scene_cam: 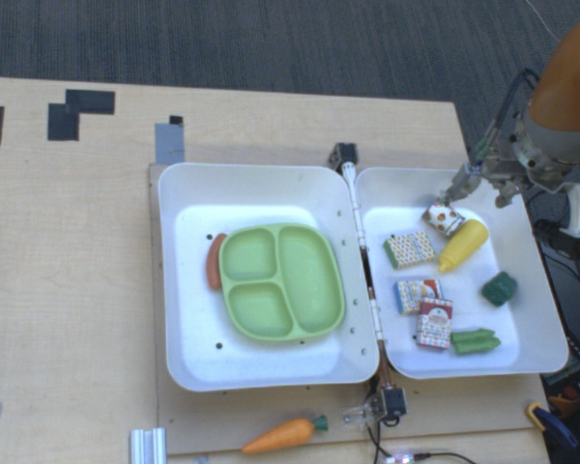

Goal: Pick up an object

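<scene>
My gripper point(482, 192) hangs over the back of the right bin point(546, 356), its two fingers spread apart and open with nothing between them. Its left fingertip is just above a small white and red object point(444, 219). Beside that lies a yellow bottle point(462, 245). Further forward in the same bin are a patterned box point(409, 249), a blue and white box point(416, 293), a red and white box point(434, 323), a green vegetable point(475, 341) and a dark green lump point(499, 288).
The left bin point(174, 356) holds a green divided plate point(280, 280) with a reddish sausage point(214, 261) at its left edge. A toy carrot point(282, 435) lies on the bench in front of the bins. Cables run along the right side.
</scene>
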`<move>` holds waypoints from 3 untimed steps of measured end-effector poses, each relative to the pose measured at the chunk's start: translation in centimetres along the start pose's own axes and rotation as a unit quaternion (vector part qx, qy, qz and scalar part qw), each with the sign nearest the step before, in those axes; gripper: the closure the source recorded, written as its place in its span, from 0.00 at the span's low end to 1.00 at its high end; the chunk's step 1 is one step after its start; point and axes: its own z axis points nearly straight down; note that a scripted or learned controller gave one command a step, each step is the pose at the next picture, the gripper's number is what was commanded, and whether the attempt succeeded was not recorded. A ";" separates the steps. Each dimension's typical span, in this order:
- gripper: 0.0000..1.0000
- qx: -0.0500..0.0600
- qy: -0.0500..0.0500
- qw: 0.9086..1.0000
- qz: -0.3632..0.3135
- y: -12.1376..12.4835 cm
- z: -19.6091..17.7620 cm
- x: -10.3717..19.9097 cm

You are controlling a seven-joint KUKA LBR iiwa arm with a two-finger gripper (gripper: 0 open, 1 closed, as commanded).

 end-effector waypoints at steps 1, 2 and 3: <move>0.00 -0.005 -0.001 1.000 0.000 -0.9 10.5 3.7; 1.00 -0.008 0.000 1.000 -0.001 -0.7 9.3 3.8; 0.00 -0.008 0.000 1.000 -0.001 -0.8 9.3 3.8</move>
